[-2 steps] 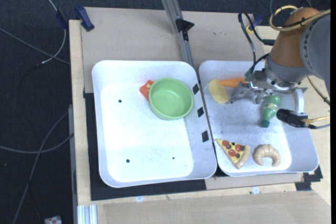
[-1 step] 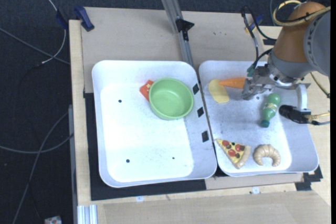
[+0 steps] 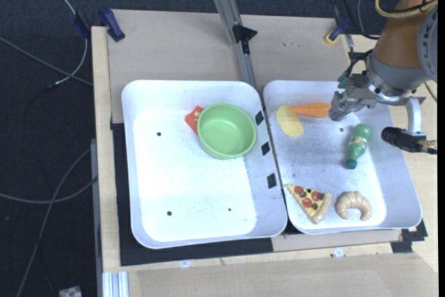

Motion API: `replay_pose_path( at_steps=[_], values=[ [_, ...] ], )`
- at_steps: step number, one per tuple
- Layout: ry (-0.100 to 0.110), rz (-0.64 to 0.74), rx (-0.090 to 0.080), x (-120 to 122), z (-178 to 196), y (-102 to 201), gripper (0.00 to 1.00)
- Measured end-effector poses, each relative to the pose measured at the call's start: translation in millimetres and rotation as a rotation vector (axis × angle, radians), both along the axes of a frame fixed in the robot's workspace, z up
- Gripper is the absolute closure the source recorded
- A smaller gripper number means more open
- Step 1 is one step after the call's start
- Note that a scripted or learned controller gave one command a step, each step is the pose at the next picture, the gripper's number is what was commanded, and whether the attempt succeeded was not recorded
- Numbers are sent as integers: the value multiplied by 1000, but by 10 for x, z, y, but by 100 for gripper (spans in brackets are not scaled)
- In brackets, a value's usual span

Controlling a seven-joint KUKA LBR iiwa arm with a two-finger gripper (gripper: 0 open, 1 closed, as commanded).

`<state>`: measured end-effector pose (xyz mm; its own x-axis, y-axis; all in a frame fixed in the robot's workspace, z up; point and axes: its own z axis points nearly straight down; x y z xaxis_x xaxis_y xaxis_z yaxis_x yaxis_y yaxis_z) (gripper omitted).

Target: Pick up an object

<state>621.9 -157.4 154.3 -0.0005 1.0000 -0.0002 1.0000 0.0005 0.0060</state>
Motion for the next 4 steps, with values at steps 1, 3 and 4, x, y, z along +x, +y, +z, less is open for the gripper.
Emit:
replay_pose_path(
  at_steps=[1, 3, 4],
  values=[
    [-1, 1, 0, 115, 566, -32, 100],
    [-4, 1, -1, 219, 1484, -23, 100],
    [17, 2, 6, -87, 1328, 448, 100]
  ],
)
